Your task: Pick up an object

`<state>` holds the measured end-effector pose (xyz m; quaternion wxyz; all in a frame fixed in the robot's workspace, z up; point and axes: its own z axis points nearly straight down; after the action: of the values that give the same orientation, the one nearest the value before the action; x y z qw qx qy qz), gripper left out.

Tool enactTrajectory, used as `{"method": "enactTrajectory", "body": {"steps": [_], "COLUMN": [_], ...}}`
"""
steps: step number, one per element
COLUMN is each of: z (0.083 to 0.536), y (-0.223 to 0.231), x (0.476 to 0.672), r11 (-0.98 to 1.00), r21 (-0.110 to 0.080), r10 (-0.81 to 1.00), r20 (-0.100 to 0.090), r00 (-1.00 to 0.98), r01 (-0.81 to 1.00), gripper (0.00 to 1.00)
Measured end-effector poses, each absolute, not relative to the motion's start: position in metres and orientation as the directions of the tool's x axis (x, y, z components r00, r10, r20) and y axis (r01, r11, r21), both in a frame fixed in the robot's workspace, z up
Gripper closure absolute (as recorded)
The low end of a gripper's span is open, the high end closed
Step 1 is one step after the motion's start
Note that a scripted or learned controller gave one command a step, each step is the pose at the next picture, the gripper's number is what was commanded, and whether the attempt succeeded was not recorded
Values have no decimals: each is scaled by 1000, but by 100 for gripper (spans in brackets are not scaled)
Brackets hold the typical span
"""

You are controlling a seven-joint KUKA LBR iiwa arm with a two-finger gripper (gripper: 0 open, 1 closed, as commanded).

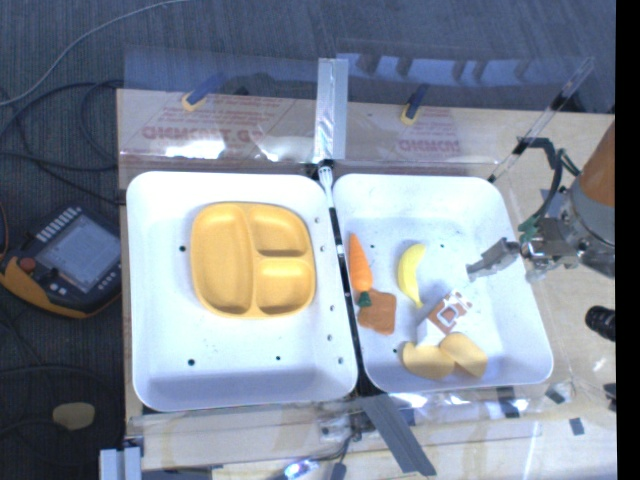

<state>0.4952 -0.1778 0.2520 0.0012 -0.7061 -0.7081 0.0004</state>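
The right bin point(500, 200) holds several toy foods: an orange carrot point(358, 261) along its left wall, a yellow banana point(411, 271) near the middle, a brown-orange piece point(378, 312), a small white and orange box point(450, 313), and two yellow chunks point(445, 356) at the front. My gripper point(492, 259) hovers over the right part of this bin, to the right of the banana and above-right of the small box. It points left and I see nothing held in it.
The left bin point(160, 348) holds a yellow compartment plate point(252, 258). A metal divider point(331, 98) stands at the back between the bins. A handheld pendant point(62, 260) lies on the floor to the left. Cables run near the arm at the right.
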Motion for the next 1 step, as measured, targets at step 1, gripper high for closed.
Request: {"method": "enactTrajectory", "body": {"steps": [1], "z": [226], "y": [-116], "x": [551], "r11": [52], "r21": [-3], "r10": [999], "r20": [0], "r00": [-52], "r01": [999], "gripper": [0]}}
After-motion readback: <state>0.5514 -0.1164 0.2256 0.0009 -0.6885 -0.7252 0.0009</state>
